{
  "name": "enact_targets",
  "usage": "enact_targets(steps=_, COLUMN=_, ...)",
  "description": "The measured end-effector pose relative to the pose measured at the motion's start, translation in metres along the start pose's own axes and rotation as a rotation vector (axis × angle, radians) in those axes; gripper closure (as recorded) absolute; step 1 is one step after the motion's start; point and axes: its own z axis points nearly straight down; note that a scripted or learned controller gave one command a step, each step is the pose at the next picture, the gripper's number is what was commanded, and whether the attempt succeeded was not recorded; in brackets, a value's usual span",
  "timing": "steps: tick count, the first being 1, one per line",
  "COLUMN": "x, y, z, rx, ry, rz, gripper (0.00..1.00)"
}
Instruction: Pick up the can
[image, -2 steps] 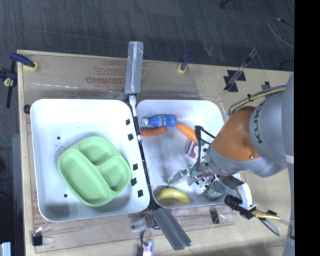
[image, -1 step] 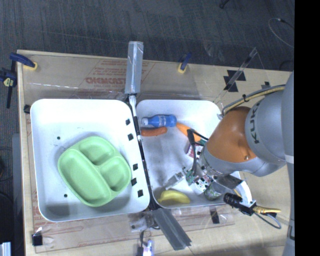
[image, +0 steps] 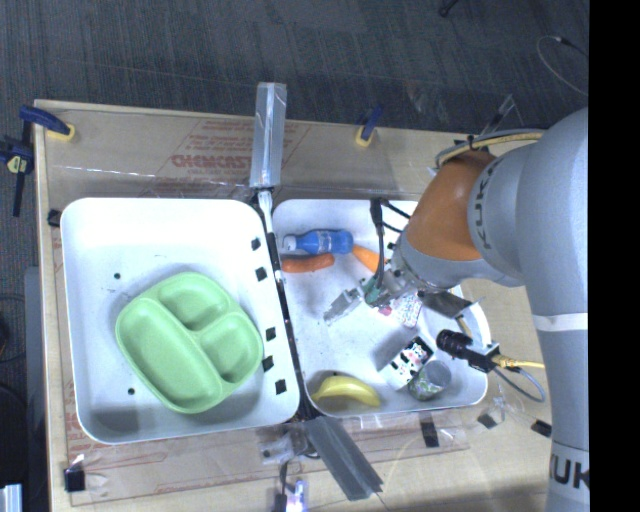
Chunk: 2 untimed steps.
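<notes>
Nearest you, along the front wall of the right bin (image: 330, 408), you have a yellow banana (image: 345, 390) lying on its side, and to its right, in that bin's front right corner, the can (image: 424, 372), tipped over so that its open greenish end faces the corner; its black-and-white label (image: 411, 356) is turned up toward you. A grey flat piece (image: 390, 352) lies touching the can on its left. Nothing grips the can: it lies free on the bin floor, below and slightly right of the gripper (image: 385, 292). Across the divider, the left bin (image: 90, 240) holds a green sectioned plate (image: 190, 340), sitting toward its front half. Move back and you find the gripper over the middle of the right bin, hanging from the arm (image: 520, 200) with its orange band (image: 450, 215); you cannot tell from this angle how its fingers stand, since the wrist and cabling crowd them. A small grey metal object (image: 342, 304) lies just left of the gripper, and a white patterned packet (image: 408, 310) just beside it on the right. Farther back, near the rear wall of the right bin, an orange carrot-like piece (image: 308, 263) lies beside a blue bottle (image: 320, 242), the bottle behind it. Farthest off, blue clamps (image: 45, 121) pinch the bench's rear edge.
</notes>
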Motion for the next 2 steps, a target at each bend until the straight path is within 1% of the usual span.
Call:
enact_targets(steps=1, x=-0.003, y=-0.083, z=0.009, rx=0.000, ry=0.001, rz=-0.020, gripper=0.00)
enact_targets(steps=2, x=-0.025, y=-0.024, z=-0.010, rx=-0.001, ry=0.000, rz=-0.023, gripper=0.00)
